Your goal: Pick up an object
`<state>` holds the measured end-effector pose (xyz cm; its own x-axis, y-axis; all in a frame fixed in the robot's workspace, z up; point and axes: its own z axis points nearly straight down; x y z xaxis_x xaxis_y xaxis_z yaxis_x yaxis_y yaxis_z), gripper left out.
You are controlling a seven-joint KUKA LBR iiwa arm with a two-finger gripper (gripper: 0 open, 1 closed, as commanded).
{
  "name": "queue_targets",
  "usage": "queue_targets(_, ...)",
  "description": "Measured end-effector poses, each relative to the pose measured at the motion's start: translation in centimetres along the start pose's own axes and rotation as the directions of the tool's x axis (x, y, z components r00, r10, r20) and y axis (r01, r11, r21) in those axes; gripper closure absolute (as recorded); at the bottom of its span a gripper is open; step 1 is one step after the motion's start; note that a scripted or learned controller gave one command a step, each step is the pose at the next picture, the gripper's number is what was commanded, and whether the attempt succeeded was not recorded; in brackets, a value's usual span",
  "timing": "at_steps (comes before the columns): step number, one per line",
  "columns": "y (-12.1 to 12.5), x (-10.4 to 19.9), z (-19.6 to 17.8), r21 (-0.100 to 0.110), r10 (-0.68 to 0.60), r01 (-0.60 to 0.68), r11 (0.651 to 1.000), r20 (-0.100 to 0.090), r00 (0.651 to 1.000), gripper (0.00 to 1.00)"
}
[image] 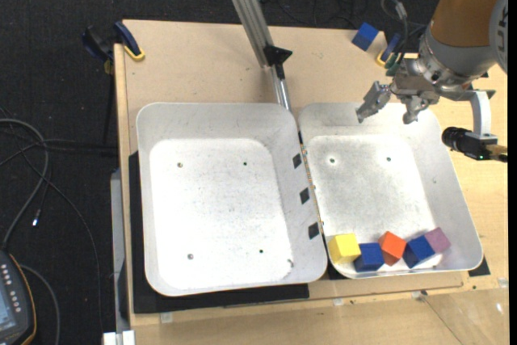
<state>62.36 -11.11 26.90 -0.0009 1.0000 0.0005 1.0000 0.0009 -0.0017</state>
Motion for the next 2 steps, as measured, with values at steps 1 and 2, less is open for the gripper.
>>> queue_targets(1, -1.22, 3.57, 7.85, 0.007, -0.005, 0.005, 1.0, -0.002, 1.0, 0.0)
queue_targets(2, -1.03, 3.33, 7.38, -0.002, 0.001, -0.001, 1.0, 0.001, 1.0, 0.0)
